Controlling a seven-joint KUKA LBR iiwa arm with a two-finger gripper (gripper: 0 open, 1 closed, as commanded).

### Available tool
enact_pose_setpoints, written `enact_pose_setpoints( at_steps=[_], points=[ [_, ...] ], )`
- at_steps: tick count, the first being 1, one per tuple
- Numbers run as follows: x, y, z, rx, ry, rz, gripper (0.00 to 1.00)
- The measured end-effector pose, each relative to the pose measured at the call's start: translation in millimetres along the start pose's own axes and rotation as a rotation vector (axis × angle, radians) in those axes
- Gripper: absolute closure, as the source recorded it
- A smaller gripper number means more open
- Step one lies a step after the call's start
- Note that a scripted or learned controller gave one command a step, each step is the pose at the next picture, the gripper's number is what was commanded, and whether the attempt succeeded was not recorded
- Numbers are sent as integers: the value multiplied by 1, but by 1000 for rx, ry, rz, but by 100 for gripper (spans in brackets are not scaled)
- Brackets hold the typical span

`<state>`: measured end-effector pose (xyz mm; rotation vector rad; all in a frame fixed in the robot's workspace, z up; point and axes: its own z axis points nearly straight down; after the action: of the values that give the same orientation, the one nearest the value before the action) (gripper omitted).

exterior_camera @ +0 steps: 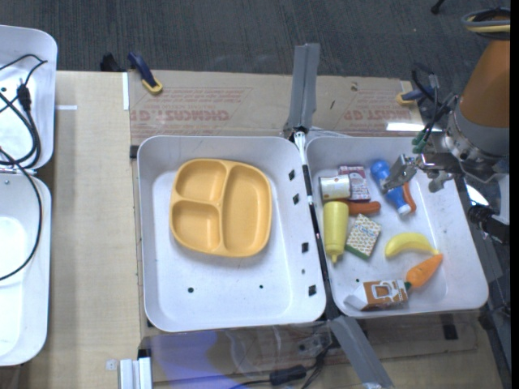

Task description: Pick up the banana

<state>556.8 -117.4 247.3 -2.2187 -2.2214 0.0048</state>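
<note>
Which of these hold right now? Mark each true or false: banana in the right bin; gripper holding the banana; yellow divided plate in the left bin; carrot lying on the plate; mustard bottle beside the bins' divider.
1. The banana lies in the right bin. True.
2. The gripper holds the banana. False: it sits above the bin's far part, apart from the banana.
3. The yellow divided plate sits in the left bin. True.
4. The carrot lies on the plate. False: it is in the right bin, by the banana.
5. The yellow mustard bottle lies near the divider. True.
</note>
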Motion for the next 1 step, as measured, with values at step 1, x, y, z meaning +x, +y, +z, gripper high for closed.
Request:
enact_pose_setpoints(
  at_steps=[1],
  points=[
    [-49, -68, 91, -1, 1, -208, 0]
  ],
)
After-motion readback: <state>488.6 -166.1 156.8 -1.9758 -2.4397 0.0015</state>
